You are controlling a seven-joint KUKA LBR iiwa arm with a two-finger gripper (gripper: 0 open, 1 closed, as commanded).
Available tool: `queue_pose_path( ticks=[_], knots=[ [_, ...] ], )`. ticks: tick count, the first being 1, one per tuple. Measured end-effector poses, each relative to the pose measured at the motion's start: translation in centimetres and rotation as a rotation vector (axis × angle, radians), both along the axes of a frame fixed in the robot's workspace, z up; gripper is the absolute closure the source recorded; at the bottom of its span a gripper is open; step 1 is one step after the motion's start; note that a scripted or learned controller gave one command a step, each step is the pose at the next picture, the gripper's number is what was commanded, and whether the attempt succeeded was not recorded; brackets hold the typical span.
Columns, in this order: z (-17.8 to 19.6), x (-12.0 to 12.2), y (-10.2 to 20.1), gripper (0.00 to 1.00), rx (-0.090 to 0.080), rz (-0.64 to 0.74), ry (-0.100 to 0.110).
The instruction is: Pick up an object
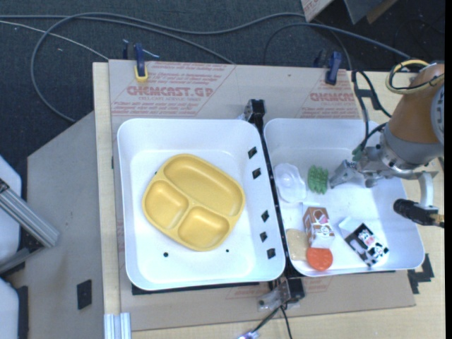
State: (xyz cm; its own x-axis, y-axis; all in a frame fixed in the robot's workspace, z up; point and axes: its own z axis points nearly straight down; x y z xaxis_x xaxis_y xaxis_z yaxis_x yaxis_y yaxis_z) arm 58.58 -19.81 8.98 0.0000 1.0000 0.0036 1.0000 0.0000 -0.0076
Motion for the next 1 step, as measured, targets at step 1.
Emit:
queue_pose_path(
  ticks=[1],
  knots=[
    [1.59, 0.27, -0.10, 1.00, -0.003, 0.000, -0.009]
  ],
)
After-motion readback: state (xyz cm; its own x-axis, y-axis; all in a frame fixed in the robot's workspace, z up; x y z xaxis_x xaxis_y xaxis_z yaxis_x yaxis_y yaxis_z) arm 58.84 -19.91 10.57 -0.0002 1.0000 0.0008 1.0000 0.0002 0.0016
